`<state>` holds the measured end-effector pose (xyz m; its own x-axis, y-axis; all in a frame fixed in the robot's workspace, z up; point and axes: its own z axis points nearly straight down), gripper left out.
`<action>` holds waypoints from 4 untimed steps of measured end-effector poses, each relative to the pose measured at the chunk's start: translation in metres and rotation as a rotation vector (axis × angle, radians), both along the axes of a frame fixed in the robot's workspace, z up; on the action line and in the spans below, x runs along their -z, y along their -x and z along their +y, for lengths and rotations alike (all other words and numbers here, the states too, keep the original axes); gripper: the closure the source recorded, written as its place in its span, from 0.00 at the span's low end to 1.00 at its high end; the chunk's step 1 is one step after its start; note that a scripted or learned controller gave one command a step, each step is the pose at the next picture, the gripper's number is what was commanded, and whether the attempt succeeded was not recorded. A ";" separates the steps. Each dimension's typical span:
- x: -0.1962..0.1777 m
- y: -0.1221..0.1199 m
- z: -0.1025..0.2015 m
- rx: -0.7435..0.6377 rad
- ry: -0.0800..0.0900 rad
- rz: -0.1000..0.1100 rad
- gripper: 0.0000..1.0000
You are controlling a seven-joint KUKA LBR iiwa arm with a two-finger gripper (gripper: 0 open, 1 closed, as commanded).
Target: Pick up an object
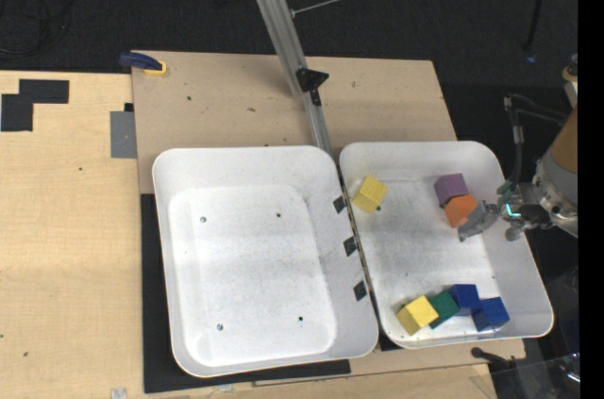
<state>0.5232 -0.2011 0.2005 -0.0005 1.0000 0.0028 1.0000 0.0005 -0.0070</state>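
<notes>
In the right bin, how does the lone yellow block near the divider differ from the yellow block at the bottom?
The upper yellow block stands alone by the right bin's left wall; the lower yellow block touches a green block in a cluster. The lower one looks brighter. Both are small yellow cubes, lying apart from the end effector.

Two white bins (255, 163) with fine dark speckling are seen on a pale tan wooden counter (66, 227). Just beside the grey gripper (491, 220) are an orange block (460, 210) and a purple block (451, 189). Farther off is a yellow block (369, 194). Below the gripper, yellow (416, 313), green (444, 306) and two blue blocks (489, 313) are clustered.
</notes>
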 end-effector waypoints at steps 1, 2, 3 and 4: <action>-0.002 -0.001 -0.001 0.002 0.001 -0.004 0.00; 0.042 -0.002 0.001 0.001 0.000 0.001 0.00; 0.092 0.002 -0.007 0.002 0.000 0.002 0.00; 0.109 0.001 -0.007 0.003 0.001 -0.005 0.00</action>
<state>0.5217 -0.2078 0.0916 0.0022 1.0000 0.0015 1.0000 -0.0022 -0.0020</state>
